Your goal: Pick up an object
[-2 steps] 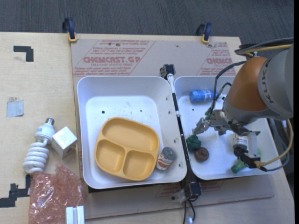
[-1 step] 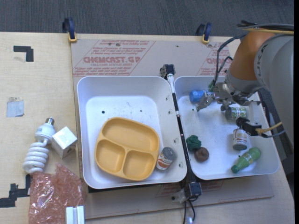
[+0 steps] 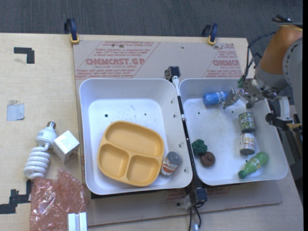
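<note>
Right bin (image 3: 226, 174): end effector (image 3: 237, 96) beside blue bottle (image 3: 213, 98); its opening can't be judged.

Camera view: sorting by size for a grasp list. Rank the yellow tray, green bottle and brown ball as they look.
1. yellow tray
2. green bottle
3. brown ball

Pincer (image 3: 234, 97) beside blue bottle (image 3: 214, 98) in right bin (image 3: 284, 170), yellow tray (image 3: 131, 153) in left bin (image 3: 89, 129)
</note>
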You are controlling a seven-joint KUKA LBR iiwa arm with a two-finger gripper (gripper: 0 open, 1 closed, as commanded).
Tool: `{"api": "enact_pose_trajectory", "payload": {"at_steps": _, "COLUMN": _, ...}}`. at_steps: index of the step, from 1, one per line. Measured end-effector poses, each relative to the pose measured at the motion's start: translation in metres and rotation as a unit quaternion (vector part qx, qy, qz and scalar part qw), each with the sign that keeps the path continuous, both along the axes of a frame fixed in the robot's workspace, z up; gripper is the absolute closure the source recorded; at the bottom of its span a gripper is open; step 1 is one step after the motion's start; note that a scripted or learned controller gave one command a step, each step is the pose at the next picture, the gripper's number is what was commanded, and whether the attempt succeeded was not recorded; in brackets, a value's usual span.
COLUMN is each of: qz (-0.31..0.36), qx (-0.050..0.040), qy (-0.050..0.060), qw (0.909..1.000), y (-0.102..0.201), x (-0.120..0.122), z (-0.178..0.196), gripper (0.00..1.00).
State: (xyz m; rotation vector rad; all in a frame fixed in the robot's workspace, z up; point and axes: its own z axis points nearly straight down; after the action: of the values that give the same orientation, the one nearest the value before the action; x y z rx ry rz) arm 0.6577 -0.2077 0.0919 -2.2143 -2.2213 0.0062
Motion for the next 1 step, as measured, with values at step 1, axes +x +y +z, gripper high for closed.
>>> {"api": "enact_pose_trajectory", "payload": {"at_steps": 1, "qz": -0.001, "qx": -0.0008, "qy": -0.003, "qw": 1.0000, "y": 0.0525, "x": -0.0421, "z": 0.0008, "gripper": 0.00}}
